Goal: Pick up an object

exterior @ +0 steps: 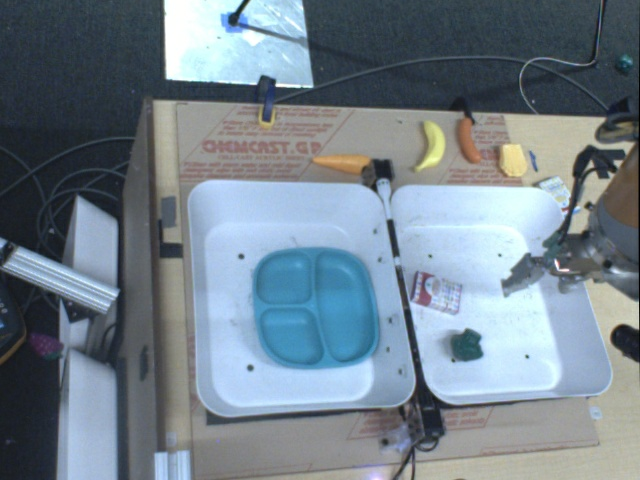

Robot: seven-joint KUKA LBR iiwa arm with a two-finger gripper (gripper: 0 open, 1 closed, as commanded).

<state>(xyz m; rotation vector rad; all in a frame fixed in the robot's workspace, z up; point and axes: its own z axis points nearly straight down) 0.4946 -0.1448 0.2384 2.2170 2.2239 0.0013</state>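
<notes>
— Where is your claw [522, 276]?

— Over the right bin [500, 218], right side; whether it is open I cannot tell, and you can see nothing held in it.

— And the things to pick?

— A red-and-white packet [436, 293] lies to its left, a dark green lump [466, 345] nearer and left. The packet's print is too small to read.

— Any writing?

— Red lettering on the bench [250, 143]; illegible to you.
</notes>
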